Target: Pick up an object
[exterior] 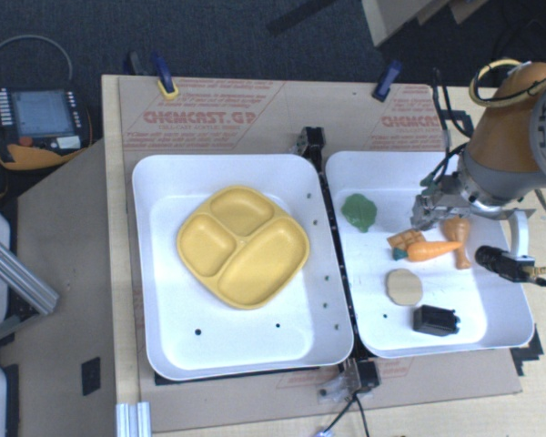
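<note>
Brown board under both bins, red print "CHEMCAST" (repeated, partly hidden)

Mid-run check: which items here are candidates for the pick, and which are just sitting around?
In play, right bin:
- tool, hovering at the bin's far side
- carrot
- green broccoli piece
- round tan cookie
- black block
- orange-tan pieces around the carrot

Lying about:
- yellow divided plate in left bin
- handheld pendant off the bench
</note>
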You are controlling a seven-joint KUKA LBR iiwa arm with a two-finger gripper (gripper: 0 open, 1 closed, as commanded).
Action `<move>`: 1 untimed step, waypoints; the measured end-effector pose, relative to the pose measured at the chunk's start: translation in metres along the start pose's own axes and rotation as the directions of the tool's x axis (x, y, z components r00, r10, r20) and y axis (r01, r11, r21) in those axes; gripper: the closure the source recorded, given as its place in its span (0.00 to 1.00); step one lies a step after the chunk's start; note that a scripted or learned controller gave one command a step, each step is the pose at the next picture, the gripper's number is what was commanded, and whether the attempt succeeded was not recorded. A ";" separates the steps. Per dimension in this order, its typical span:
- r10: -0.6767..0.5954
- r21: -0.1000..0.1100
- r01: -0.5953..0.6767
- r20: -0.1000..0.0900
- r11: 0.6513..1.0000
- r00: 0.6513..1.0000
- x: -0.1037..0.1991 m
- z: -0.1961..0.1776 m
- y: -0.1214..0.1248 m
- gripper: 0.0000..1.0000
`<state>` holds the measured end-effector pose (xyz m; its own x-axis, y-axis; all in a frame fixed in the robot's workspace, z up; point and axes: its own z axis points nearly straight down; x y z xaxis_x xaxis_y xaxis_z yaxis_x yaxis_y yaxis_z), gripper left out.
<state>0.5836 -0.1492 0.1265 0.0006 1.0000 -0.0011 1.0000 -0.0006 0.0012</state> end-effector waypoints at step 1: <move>-0.001 -0.004 0.001 0.001 1.000 1.000 0.003 -0.051 -0.008 1.00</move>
<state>0.5752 -0.1462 0.1779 -0.0002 1.0000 -0.0019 1.0000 0.0003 0.0055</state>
